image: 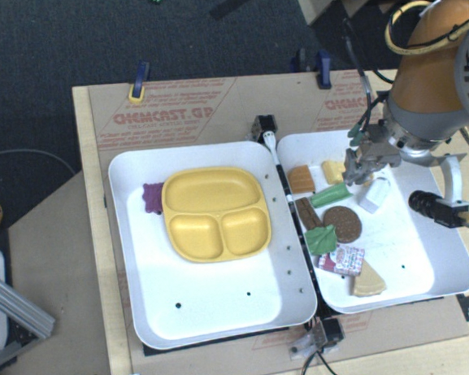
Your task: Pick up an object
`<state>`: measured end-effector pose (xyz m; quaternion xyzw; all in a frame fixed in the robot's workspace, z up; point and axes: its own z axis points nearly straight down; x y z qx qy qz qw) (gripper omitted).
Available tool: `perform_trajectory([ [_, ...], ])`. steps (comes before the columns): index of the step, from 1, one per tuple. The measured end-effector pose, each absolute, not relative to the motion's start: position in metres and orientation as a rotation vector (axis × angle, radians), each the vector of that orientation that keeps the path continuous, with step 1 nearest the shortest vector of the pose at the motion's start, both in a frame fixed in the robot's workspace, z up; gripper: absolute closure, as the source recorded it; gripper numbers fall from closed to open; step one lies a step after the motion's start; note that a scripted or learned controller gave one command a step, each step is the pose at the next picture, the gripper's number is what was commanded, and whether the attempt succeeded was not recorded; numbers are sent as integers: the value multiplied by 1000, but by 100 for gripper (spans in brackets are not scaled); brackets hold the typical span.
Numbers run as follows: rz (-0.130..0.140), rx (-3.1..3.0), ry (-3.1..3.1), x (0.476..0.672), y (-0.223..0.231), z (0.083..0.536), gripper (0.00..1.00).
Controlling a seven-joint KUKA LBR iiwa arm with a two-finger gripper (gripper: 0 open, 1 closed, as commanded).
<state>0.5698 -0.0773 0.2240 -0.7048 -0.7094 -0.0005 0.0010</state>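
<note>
Half my claw (362, 168) is blurred over the right bin (438, 271); grip unreadable; green piece (330, 195) just below-left.

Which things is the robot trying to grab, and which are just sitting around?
For the job:
gripper
green piece
brown round piece
white block

Just lying about:
yellow tray
purple thing
blue clamp

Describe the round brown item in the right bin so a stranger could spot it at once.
Start at the right bin, the one the arm reaches into. Near its left side lies a heap of small food items; the round brown disc sits at its middle, below the gripper. It is the heap's only dark circular piece; its neighbours are green, tan or blocky.
</note>
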Motion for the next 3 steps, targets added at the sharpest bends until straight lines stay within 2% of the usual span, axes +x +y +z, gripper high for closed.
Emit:
perform_trajectory([
  [1,-7,-2215,-2231,600,-25,228,100],
  [2,-5,-2216,-2230,617,26,216,100],
  [3,-7,-2216,-2229,626,71,226,100],
])
